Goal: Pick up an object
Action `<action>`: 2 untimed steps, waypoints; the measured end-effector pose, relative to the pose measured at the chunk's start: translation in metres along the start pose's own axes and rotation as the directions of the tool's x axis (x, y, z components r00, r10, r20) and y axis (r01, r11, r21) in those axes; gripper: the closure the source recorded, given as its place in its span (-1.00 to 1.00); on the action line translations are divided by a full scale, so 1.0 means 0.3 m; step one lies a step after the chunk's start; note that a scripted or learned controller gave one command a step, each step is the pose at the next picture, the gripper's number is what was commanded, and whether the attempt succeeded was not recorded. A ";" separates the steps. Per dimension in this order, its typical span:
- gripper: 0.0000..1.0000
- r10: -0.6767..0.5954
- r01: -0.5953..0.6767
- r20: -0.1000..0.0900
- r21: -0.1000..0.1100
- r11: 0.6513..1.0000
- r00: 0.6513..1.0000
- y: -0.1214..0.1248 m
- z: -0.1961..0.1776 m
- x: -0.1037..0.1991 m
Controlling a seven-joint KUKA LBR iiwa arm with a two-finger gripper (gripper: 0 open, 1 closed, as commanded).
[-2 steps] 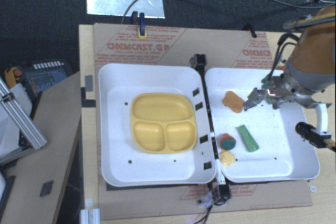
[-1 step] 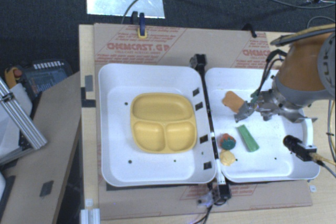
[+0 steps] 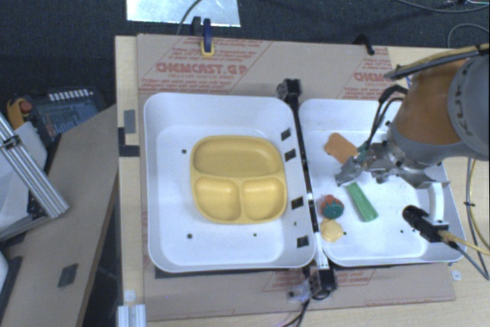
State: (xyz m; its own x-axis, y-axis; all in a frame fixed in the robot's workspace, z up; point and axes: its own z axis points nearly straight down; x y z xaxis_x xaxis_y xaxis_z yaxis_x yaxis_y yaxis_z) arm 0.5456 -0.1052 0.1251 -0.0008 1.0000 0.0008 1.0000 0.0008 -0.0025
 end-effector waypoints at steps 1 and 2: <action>1.00 0.000 0.000 0.001 -0.005 1.000 1.000 0.005 -0.044 -0.001; 1.00 -0.004 0.004 0.002 -0.010 1.000 1.000 0.028 -0.207 0.026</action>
